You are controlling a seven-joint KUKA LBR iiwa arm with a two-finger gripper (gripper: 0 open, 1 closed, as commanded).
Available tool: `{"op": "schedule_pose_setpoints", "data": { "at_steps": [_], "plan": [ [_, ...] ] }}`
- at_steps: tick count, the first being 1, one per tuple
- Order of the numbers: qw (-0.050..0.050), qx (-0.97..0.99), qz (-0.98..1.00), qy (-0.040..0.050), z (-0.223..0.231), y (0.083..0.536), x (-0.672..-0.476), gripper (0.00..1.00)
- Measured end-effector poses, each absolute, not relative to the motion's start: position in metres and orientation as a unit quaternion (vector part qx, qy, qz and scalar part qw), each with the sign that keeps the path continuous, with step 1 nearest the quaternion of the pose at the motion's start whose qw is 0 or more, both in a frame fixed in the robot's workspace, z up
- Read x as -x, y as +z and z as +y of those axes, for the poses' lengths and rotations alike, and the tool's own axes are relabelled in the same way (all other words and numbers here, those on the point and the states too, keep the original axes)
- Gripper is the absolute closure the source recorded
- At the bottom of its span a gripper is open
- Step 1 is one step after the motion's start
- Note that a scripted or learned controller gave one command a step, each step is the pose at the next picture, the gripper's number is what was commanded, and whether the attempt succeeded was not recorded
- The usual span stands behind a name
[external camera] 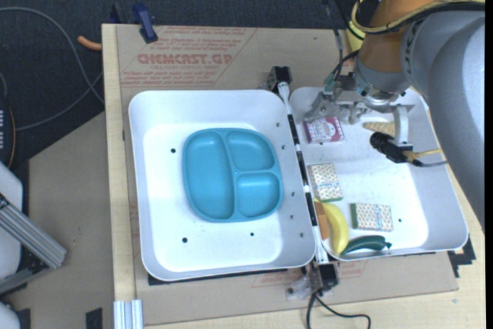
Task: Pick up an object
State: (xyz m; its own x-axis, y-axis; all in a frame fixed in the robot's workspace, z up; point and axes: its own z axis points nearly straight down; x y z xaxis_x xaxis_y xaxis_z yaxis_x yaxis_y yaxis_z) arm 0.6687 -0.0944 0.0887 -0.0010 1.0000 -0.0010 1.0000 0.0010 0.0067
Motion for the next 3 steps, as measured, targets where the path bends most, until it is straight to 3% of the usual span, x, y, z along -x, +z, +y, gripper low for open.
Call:
{"op": "schedule_pose_setpoints", "data": {
  "at_steps": [2, 3],
  "plan": [
    [0.004, -0.707, 0.707, 0.0021, -0.095, 0.089, -0.669, 0.00],
    [0.006, -0.707, 0.707, 0.0038, -0.094, 0.100, -0.670, 1.00]
  ]
}}
